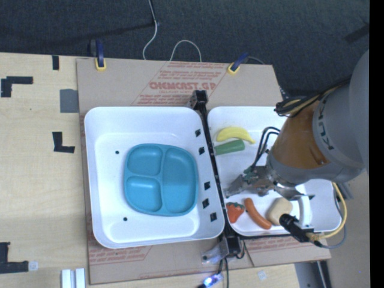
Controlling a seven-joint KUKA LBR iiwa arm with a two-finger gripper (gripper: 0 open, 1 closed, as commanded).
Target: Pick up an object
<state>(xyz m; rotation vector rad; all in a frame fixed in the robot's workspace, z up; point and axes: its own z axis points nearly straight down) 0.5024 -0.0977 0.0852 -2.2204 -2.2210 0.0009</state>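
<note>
I am over the right-hand bin [223, 161], at the right of the frame, and I judge this to be the reach stage of the pick: nothing I can see sits between my fingers, and every candidate lies on the bin floor. My claw [240, 183] hangs low over the middle of that bin, pointing toward the divider, but my own wrist and the dark linkage cover so much that I cannot tell whether it is spread or closed. Just below it, at the lower edge of the bin, lie a small red piece with a green top [235, 210], probably a toy strawberry or pepper, an orange sausage-shaped piece [257, 215] beside it, and a pale rounded object [280, 209] right of that, near a black part of my tooling. Further up, near the top of the bin, a yellow banana [234, 133] curves over a green stick-shaped item [230, 147]; these two touch or nearly touch. The left bin [96, 155] holds a blue divided plate [161, 179], which I leave alone. My next move, as I judge it, calls for choosing one target, most likely the red or orange piece nearest me, centring over it and descending squarely; they lie close together, so a sloppy approach could nudge one aside.
</note>
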